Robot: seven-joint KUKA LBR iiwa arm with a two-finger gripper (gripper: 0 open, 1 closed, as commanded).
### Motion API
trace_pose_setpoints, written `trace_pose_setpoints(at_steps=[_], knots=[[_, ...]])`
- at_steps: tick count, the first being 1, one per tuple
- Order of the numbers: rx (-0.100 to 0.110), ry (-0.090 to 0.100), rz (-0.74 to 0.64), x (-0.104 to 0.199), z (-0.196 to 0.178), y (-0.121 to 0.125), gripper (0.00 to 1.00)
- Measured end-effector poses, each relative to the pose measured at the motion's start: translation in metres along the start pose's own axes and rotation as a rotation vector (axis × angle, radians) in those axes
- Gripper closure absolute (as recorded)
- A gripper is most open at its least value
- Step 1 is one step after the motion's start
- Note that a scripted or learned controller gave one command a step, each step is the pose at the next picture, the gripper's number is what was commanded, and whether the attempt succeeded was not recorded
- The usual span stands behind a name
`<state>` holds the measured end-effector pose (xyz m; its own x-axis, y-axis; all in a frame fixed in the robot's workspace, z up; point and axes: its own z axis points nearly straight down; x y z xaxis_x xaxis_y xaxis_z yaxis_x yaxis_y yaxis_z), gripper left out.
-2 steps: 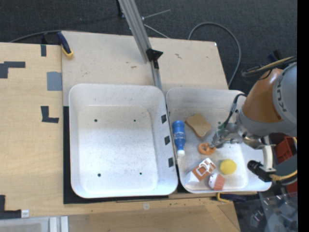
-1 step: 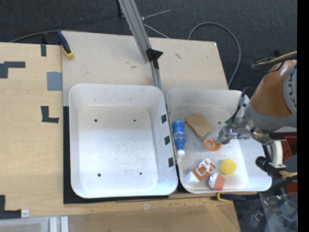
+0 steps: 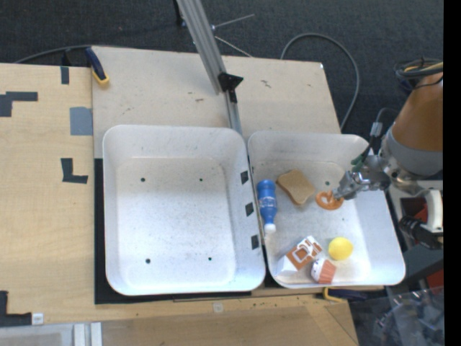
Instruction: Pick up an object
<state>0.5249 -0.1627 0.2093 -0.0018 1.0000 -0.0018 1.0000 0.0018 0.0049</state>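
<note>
White bins (image 3: 180,139): two; gripper (image 3: 344,190) over one orange ring (image 3: 329,201)

Two white bins, left (image 3: 122,215) and right (image 3: 382,258), look like matt plastic, speckled with fine dark flecks. The bench (image 3: 43,193) reads as pale, smooth wood. The blue bottle (image 3: 266,202) shines like glossy plastic. The far pole (image 3: 205,38) is ribbed, brushed grey metal.
</note>
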Motion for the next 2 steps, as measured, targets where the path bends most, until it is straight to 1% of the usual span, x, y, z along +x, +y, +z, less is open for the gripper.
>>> trace_pose_setpoints(at_steps=[1, 2], knots=[[0.0, 0.0, 0.0, 0.0, -0.053, 0.002, 1.0], [0.005, 0.003, -0.005, 0.047, -0.054, 0.01, 1.0]])
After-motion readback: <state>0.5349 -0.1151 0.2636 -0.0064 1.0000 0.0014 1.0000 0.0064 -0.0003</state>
